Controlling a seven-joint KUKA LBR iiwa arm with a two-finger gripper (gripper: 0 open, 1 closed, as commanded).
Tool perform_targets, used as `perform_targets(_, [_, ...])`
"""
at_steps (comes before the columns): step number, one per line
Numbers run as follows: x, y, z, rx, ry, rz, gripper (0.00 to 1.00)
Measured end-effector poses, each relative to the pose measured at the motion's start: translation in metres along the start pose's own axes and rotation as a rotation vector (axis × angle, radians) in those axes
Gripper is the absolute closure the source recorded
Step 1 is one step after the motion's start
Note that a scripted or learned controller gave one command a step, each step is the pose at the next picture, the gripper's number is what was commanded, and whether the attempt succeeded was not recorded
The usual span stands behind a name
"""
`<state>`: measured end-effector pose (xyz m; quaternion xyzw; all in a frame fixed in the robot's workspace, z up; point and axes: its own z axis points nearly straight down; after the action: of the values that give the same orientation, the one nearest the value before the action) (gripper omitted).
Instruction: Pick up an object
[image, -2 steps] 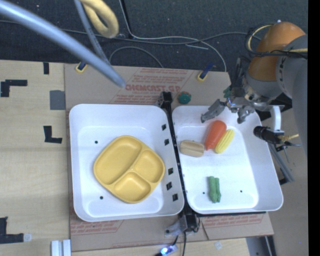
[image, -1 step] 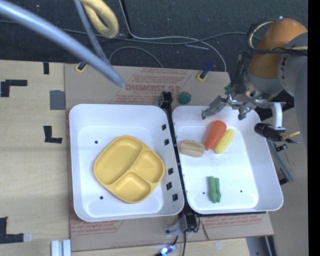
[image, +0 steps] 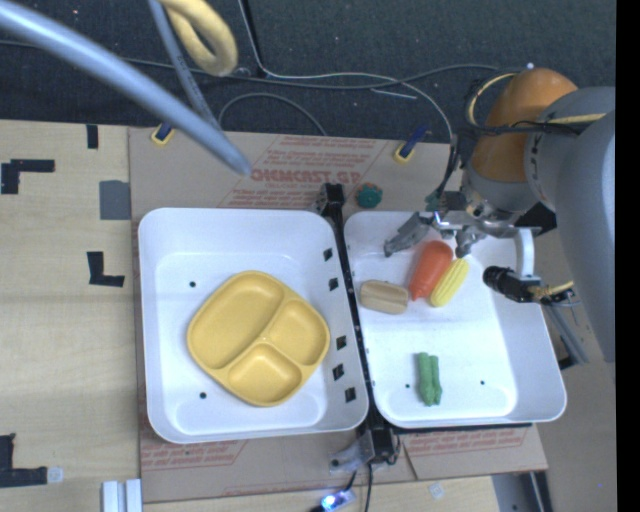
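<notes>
Carrot (image: 431, 265): orange toy, lay in the right bin (image: 520, 395) toward its far side, tilted, its upper end right under the gripper.
Corn (image: 450, 281): yellow cob, touched the carrot along its right side.
Gripper (image: 438, 234): hung over the carrot's far end; dark fingers (image: 403, 238) looked spread, one reaching left of the carrot and one to its right; nothing was seen pinched between them.
Bread roll (image: 383, 295): tan piece, lay just left of the carrot, near the bin's left wall.
Green vegetable (image: 429, 378): lay well apart, in the near part of the right bin.
Left bin (image: 160, 300): held a yellow divided plate (image: 258, 337).
Arm (image: 525, 120): orange band showed above the wrist, at the far right.
</notes>
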<state>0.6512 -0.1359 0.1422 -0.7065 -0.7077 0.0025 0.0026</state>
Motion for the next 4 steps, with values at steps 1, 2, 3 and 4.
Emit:
perform_targets(1, [0.001, -0.002, 0.055, 0.000, -0.001, 0.000, 0.00])
perform_targets(2, [0.001, 0.000, 0.041, -0.005, -0.002, -0.001, 1.00])
perform_targets(3, [-0.002, -0.002, -0.002, -0.010, -0.001, 0.001, 1.00])
perform_targets(4, [-0.003, -0.011, -0.055, -0.011, -0.001, 0.001, 1.00])
